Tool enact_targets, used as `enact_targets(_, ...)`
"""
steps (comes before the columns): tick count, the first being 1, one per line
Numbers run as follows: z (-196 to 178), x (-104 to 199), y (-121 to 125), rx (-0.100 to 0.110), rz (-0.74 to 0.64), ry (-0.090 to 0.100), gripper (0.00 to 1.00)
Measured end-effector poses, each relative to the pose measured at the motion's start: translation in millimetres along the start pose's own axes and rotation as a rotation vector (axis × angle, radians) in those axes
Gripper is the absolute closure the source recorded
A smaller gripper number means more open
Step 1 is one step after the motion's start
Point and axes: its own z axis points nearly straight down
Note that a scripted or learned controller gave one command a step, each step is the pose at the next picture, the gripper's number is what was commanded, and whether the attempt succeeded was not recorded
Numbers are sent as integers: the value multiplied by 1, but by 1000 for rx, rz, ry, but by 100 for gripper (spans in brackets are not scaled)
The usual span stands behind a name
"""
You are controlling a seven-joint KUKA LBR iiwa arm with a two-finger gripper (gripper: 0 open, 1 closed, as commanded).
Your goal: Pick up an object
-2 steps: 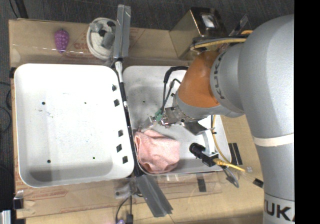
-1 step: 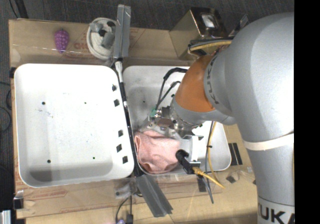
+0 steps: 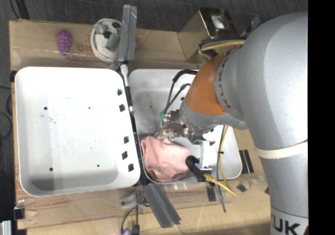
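Brown board covers the bench (image 3: 47, 32), and two shallow white bins sit on it side by side. Across the left bin (image 3: 68, 129) the floor is bare white. In the right bin (image 3: 152, 90) a pink cloth (image 3: 163, 158) lies bunched in the near left corner, against the wall shared with the left bin. The grey arm (image 3: 261, 92) reaches into the right bin, and its gripper (image 3: 172, 126) sits low at the cloth's far edge — whether it is open or closed cannot be told. A purple toy (image 3: 64, 42) and a coil of white cord (image 3: 106, 39) rest on the bench's far edge.
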Motion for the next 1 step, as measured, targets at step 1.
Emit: enact_targets(1,-93,22,79,-8,-215,-3,100)
